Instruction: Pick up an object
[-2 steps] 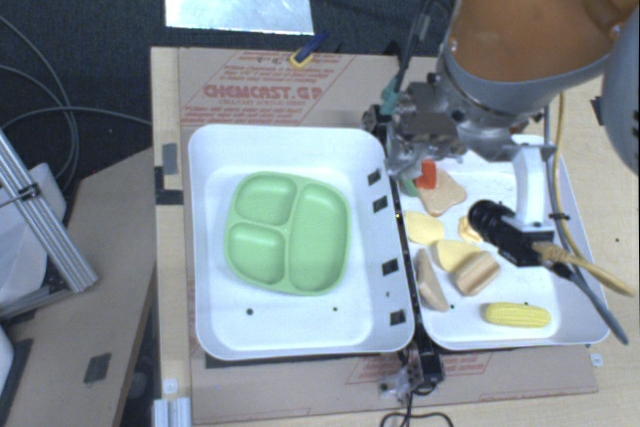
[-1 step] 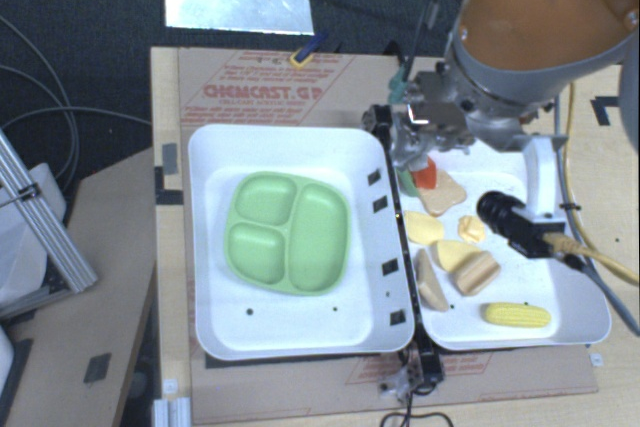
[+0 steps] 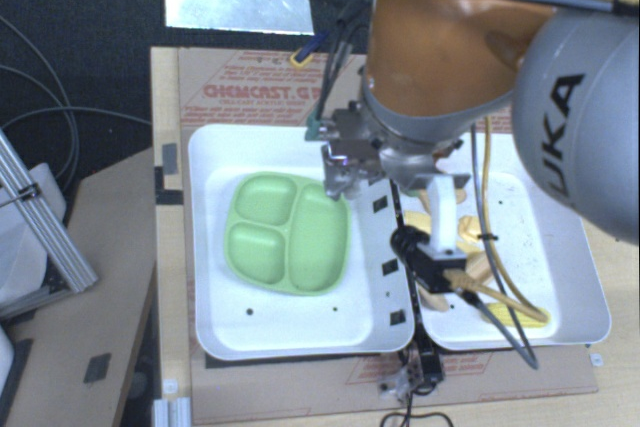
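Where green plate (image 3: 287,235) lies, end effector (image 3: 340,177) hovers over rim.

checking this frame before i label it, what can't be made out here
- Gripper: in the camera view the arm's wrist covers most of it, so open or shut cannot be told.
- Right bin: the arm and cables hide much of it; the yellow and tan items show in part, kind unclear.
- Green plate: its upper right corner sits under the gripper.
- Whether anything is held: hidden.
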You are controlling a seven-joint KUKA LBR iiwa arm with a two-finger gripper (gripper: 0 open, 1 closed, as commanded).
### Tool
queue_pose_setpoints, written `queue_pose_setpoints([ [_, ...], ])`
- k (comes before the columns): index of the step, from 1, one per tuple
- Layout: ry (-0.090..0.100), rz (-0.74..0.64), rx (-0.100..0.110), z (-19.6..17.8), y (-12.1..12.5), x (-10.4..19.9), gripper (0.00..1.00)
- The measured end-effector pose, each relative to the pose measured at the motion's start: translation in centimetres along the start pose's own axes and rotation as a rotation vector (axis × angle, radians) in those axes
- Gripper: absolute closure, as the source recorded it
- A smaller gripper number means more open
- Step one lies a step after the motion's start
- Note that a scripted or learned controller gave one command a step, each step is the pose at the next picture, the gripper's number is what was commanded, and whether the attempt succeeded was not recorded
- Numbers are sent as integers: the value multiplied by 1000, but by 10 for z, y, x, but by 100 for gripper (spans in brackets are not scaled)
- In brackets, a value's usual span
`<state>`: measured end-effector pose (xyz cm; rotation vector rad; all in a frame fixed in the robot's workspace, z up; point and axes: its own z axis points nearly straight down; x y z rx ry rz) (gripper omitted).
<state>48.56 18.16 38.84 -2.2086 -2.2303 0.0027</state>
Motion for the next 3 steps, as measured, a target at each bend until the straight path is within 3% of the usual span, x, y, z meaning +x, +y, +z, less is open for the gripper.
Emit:
queue_pose_setpoints([
  [1,3,12,-15,-87,1,-42,100],
  [2,-4,8,8,58,9,-15,100],
  [3,-2,12,-1,124,44,-37,100],
])
